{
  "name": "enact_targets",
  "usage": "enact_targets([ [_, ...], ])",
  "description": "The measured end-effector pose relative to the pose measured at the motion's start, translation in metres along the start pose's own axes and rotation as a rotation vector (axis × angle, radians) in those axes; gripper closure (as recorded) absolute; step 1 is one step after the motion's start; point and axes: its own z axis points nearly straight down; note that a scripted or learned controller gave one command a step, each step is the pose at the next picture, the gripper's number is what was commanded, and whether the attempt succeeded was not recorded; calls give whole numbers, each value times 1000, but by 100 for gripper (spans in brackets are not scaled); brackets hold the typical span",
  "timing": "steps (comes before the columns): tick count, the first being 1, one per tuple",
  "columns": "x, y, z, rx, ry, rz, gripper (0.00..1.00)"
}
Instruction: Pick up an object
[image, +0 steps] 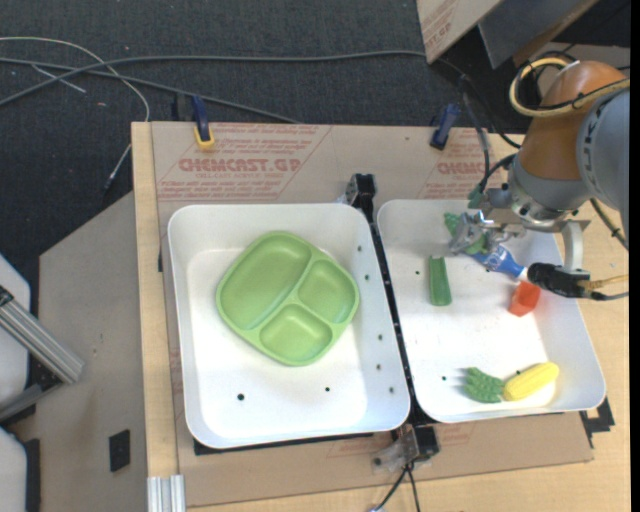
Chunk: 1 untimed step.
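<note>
Green divided plate, white bins, orange block, yellow-and-green corn.

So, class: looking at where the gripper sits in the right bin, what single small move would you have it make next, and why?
Probably a short, straight descent. The gripper hangs at the back of the right bin, over a small blue object and close to the green stick. Whether anything sits between its fingers cannot be made out, so lowering onto the blue object seems the shortest route to a pick.
</note>
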Motion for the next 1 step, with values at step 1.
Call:
enact_targets([
  [1, -10, 1, -55, -2, -1, 0, 100],
])
